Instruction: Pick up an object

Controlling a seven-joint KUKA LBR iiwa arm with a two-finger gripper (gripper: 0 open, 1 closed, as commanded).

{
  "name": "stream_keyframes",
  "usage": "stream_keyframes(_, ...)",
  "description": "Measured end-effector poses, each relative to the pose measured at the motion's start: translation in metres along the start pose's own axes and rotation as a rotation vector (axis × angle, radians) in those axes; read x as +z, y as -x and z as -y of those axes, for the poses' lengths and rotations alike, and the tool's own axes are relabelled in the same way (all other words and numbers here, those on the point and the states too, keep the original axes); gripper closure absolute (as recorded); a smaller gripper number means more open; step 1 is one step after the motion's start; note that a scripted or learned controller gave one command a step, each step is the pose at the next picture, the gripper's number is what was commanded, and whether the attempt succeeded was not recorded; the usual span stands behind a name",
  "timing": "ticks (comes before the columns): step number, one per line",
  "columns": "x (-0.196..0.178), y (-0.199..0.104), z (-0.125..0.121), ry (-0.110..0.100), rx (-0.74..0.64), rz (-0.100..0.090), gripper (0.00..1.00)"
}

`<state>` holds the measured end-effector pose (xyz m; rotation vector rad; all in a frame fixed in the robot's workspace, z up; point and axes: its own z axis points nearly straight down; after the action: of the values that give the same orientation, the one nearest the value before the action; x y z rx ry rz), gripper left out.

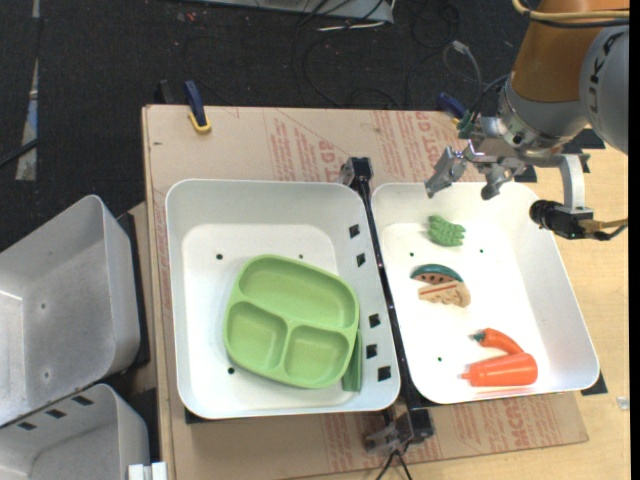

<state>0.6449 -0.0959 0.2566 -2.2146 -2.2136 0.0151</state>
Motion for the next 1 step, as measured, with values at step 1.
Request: stream_keyframes(1,-0.0086,-0.0005,-0.002,0.014,-0.002,0.001,0.0)
